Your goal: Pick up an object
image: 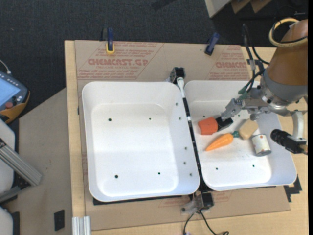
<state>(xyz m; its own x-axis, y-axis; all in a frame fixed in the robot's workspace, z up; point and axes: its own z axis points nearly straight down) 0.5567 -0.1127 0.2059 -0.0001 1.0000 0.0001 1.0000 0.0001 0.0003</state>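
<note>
- My fingers (226,121) hang low over the right bin (234,174), in its upper left part, close to the wall it shares with the other bin.
- Their dark tip sits right against the right side of the orange block (207,126); from this angle it looks like touching.
- I cannot tell how far open my fingers are: from above they show as one dark mass, and nothing is visibly held between them.
- The orange block lies on the floor of the right bin, just beside the dividing wall.
- A carrot (219,142) lies just below the block, tilted, with its thin end toward the lower left and its green stub toward the upper right.
- A tan block (248,129) rests just beside the carrot's green end, to the right of my fingers.
- A white cylinder (261,145) lies on its side just below the tan block, near the right wall of the bin.
- All four things sit together in the upper half of the right bin; its lower half is bare white floor.
- My arm (287,62) comes in from the right, its orange band above the grey wrist, over the right bin's upper right corner.
- The left bin (132,148) lies well apart from my fingers, with four small dark dots on its floor.
- Both bins rest on the brown bench (122,60), which has two blue clamps (108,37) on its far edge.
</note>
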